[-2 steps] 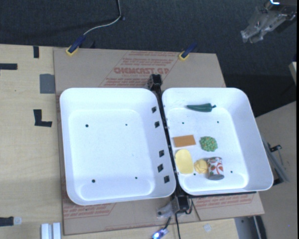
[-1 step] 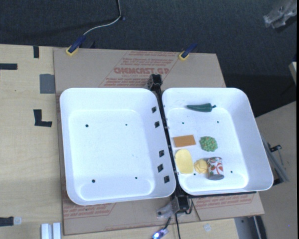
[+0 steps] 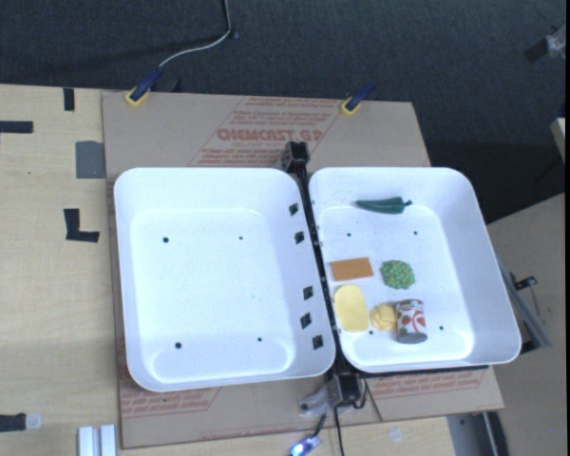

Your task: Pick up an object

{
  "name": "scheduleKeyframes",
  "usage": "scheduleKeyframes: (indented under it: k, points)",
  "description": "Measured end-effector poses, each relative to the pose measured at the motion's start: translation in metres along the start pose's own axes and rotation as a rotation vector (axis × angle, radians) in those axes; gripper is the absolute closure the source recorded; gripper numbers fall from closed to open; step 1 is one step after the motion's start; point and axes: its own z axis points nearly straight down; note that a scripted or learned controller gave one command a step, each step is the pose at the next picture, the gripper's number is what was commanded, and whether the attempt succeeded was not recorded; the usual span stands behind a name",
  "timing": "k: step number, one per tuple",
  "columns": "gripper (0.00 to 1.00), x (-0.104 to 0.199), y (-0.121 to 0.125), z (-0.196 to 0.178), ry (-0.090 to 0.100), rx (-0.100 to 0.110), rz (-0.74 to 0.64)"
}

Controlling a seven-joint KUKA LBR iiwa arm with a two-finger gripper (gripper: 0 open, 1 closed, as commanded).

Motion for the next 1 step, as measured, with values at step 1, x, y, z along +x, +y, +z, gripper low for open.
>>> scheduleKeyframes:
  k: [1]
  points:
    - [1.0,0.0616,-0.0012,0.2308,0.008,0.017,-0.008]
